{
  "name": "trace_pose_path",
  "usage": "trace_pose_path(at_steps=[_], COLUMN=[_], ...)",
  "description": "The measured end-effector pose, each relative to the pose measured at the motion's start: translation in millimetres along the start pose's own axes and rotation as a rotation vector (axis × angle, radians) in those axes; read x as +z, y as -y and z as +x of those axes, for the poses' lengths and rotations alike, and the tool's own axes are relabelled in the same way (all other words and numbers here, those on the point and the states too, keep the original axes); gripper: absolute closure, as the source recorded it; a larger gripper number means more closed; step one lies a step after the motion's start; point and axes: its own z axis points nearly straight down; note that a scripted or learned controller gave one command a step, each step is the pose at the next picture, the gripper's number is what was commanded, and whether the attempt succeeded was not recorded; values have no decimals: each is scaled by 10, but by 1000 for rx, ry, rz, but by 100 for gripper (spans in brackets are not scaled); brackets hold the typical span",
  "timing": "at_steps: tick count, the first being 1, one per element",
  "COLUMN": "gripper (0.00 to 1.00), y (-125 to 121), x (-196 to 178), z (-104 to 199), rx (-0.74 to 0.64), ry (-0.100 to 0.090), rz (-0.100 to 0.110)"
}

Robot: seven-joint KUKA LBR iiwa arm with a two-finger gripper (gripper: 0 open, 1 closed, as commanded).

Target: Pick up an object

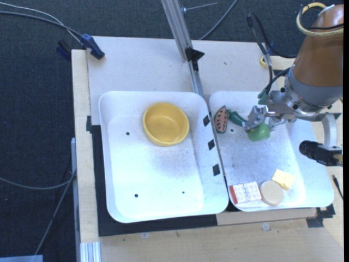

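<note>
My gripper [256, 122] hangs in the upper part of the right bin [305, 203], directly over a round green object [260, 133] that shows just below and to the right of it. Whether the green object is gripped or simply lies under the gripper cannot be made out. A watermelon slice [220, 119] lies to the left near the bin's left wall, with a small dark green piece [236, 117] between it and the gripper.
A yellow bowl [166, 124] sits in the upper part of the left bin [158, 212]. At the right bin's front lie a red and white box [245, 192], a round beige disc [271, 193] and a yellow wedge [282, 179]. A metal pole [177, 15] slants over the divider.
</note>
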Motion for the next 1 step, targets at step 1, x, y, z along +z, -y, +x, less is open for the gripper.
trace_pose_path(at_steps=[1], gripper=[100], y=[-202], x=[208], z=[514], rx=[0], ry=[-1], rz=[6])
